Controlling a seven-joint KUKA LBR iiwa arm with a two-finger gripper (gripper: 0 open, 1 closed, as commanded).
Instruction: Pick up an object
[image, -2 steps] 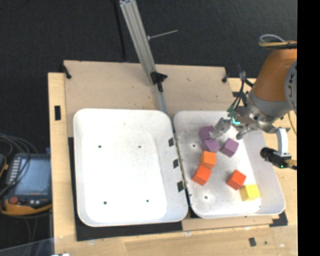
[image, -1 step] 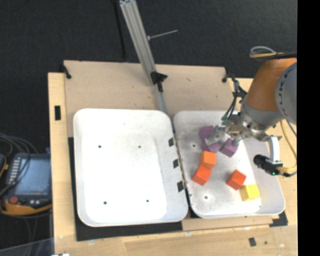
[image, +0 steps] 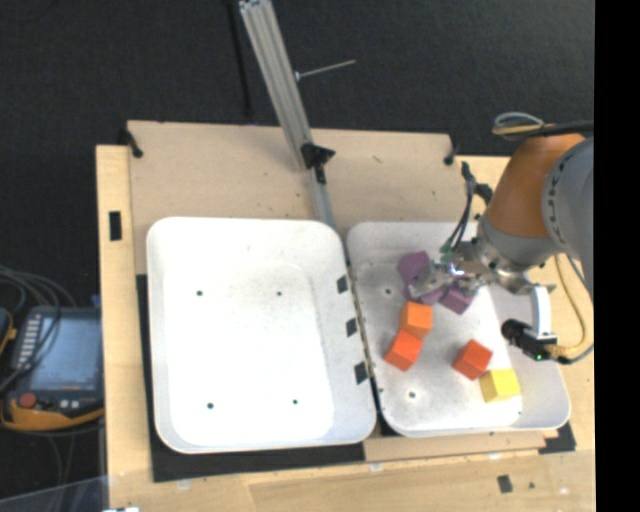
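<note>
One arm is all I have on this rig, and I see its tool (image: 443, 281) low in the right bin (image: 530, 420), near that bin's far side, with the grey wrist and the orange band above it reaching in from the right. From my feed I cannot tell whether the tool is spread or pressed together; the tip sits among purple shapes and the detail is too small to read. A purple block (image: 413, 266) lies just left of the tip, touching or nearly touching it, and a second purple block (image: 457, 299) lies just below and to the right of the tip. I cannot say that either one is pinched.

Moving outward, an orange cube (image: 418, 317) sits just below the purple ones, and a second orange cube (image: 404, 350) lies close beneath it, toward the bin's left wall. A red-orange cube (image: 472, 359) rests further right, apart from those two, and a yellow cube (image: 499, 385) sits just beside it on its lower right, toward the near rim. All six pieces lie on the floor of the right bin.

The left bin (image: 160, 300) stands alongside, its right wall meeting the right bin's left wall. Both bins sit on the pale wooden tabletop (image: 220, 170). A slanted metal pole (image: 280, 90) rises from the tabletop's far side, and a handheld control pendant (image: 50, 365) lies off its left edge
</note>
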